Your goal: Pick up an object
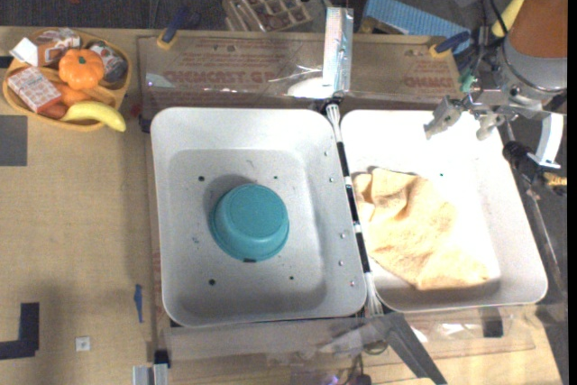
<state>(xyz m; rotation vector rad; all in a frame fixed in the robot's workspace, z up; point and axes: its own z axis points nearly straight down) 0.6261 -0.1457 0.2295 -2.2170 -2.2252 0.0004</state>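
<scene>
The gripper (462, 119), fingers spread and holding nothing, hangs over the right bin's (518, 194) far edge, the crumpled yellow cloth (424, 230) below-left of it, a teal bowl (251, 222) well apart in the left bin (180, 149)

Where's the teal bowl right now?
The teal bowl sits upside down near the middle of the left bin, across the divider from the yellow cloth in the right bin.

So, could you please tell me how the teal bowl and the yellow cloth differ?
The teal bowl is round, rigid and upside down in the left bin; the yellow cloth is flat, crumpled and spread in the right bin. The cloth covers more area. Each lies alone in its bin.
</scene>
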